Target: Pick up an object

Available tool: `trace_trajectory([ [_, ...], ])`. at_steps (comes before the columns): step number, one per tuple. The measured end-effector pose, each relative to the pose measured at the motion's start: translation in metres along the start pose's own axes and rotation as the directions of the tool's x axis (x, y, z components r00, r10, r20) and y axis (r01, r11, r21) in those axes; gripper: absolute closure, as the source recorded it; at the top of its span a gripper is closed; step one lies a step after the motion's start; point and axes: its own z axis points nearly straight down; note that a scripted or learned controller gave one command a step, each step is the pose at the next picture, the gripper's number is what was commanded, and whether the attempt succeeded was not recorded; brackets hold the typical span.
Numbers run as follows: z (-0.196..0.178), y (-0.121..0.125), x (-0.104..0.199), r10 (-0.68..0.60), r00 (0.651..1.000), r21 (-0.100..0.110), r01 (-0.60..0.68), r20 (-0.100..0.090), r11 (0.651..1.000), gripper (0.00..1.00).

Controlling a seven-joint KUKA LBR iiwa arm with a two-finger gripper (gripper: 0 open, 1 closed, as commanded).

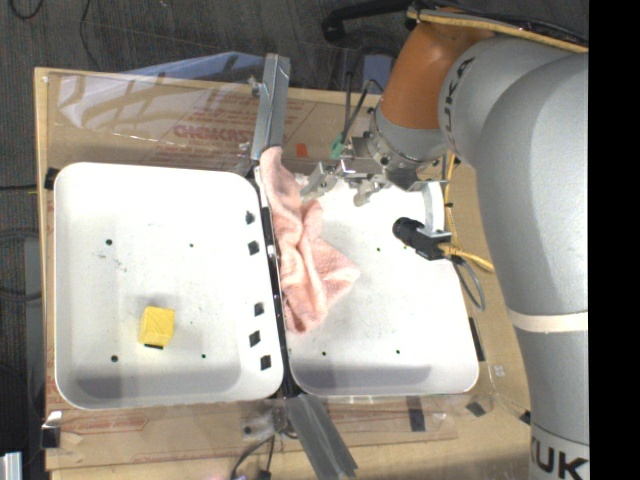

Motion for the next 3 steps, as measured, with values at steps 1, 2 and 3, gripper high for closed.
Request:
trace_trajectory([
  [1,0.104,0.018,-0.005,-0.252,0.968,0.003,0.252,0.004,0.968,0.0],
  [2,0.097,0.019,-0.003,-0.256,0.967,0.004,0.256,0.001,0.967,1.0],
  [3,-0.021,0.019,0.012,-0.227,0.974,-0.005,0.227,0.002,0.974,1.0],
])
